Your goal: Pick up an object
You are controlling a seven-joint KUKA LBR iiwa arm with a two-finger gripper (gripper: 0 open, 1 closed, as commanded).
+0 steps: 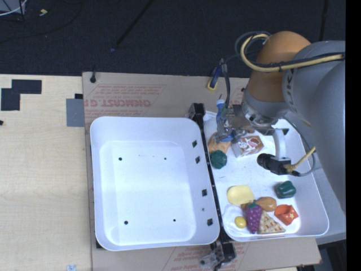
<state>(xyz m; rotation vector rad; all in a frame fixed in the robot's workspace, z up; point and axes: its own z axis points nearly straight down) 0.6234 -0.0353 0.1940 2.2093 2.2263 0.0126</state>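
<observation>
Gripper (227, 130) low at the far-left corner of the right-hand shallow white bin (316, 219), over a tan bread-like piece (219, 146) beside a dark green round toy (218, 160); its grip state cannot be told. Step judged: descent to grasp, nothing seen held. Next: closing squarely on the tan piece, then lifting.

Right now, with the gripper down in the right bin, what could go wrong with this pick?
1. The gripper is low at the right bin's far left corner, close to the bin wall and the divider; it could hit them.
2. The tan object and the green ball sit close together below it, so a grasp may push one aside or catch both.
3. Most toys are crowded at the near end, around the purple grapes; a missed pick could scatter them.
</observation>
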